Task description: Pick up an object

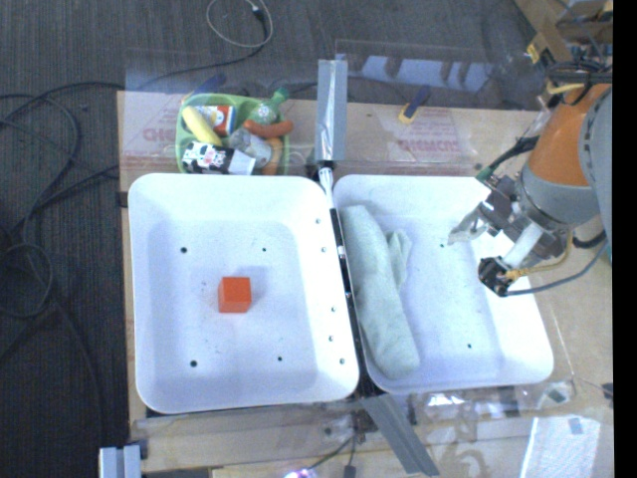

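Hovering over right bin [518,366], end effector [480,252] spread, nothing between fingers; pale cloth [383,287] near; orange cube [235,294] in left bin [159,366].

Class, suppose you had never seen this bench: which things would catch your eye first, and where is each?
The orange cube stands alone near the middle of the left bin. In the right bin, a pale green cloth lies rolled along the left wall. The tool hangs over that bin's right side, apart from the cloth.

Soft, matt pale-green cloth [383,292], smooth glossy white plastic bins [159,202], matt orange block [235,294], worn wooden bench [438,132]
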Robot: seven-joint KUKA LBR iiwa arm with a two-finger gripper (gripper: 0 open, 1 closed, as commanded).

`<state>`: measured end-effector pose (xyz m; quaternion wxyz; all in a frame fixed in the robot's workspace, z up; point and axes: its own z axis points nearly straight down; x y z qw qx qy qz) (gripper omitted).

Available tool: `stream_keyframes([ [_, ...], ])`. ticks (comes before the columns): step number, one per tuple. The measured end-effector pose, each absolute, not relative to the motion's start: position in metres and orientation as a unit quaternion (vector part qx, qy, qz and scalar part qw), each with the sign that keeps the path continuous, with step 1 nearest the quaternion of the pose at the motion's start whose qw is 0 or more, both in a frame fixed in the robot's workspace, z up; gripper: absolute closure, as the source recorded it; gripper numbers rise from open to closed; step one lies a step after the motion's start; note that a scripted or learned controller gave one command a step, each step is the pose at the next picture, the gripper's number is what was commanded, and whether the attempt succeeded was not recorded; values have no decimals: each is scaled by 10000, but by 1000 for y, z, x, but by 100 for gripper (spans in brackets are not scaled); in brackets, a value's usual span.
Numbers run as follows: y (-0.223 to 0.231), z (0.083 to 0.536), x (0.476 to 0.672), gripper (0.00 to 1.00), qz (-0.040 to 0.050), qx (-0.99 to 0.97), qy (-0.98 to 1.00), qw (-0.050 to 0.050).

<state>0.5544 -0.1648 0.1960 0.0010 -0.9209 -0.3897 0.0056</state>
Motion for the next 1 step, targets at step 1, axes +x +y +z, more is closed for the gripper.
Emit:
stream_keyframes([
  [1, -165, 196, 554, 0, 56, -9209, -3897, 10],
])
